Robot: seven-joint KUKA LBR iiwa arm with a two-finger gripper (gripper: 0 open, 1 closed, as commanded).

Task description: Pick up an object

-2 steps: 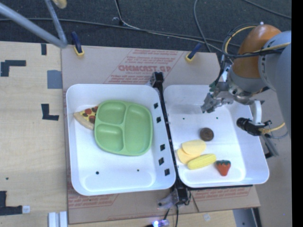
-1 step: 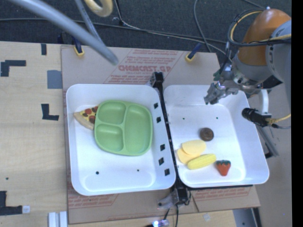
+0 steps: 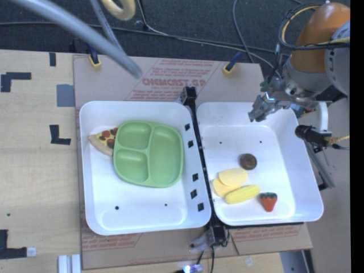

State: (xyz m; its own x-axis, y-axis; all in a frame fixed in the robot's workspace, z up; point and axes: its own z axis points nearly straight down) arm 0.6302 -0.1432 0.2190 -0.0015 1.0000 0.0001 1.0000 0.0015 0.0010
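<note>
So, from the fixed camera above the bench, my claw (image 3: 257,114) hangs over the far rim of the right-hand shallow white plastic bin (image 3: 284,138), at the end of my grey arm with its orange band (image 3: 321,24). Whether it is apart or together I cannot tell at this size and angle; nothing shows in it.

Everything I could pick lies at the near side of that bin, well apart from me: a small round dark-brown cookie-like disc (image 3: 247,161), a pale yellow flat toy slice (image 3: 230,179) just below it, a yellow toy corn cob (image 3: 242,194) touching that slice, and a little red toy strawberry with a green top (image 3: 268,201) beside the corn.

In the left-hand white bin (image 3: 94,209) sits a green plastic plate with three compartments (image 3: 149,153), and a toy pizza slice (image 3: 103,141) pokes out from under its left edge.

By my judgement the job is barely begun: nothing is lifted, and reaching, closing and raising all remain.

As for writing, the brown cardboard sheet (image 3: 170,78) under the bins carries red print that looks like "CHEMCAST GP"; the smaller lines around it are too blurred to read.
</note>
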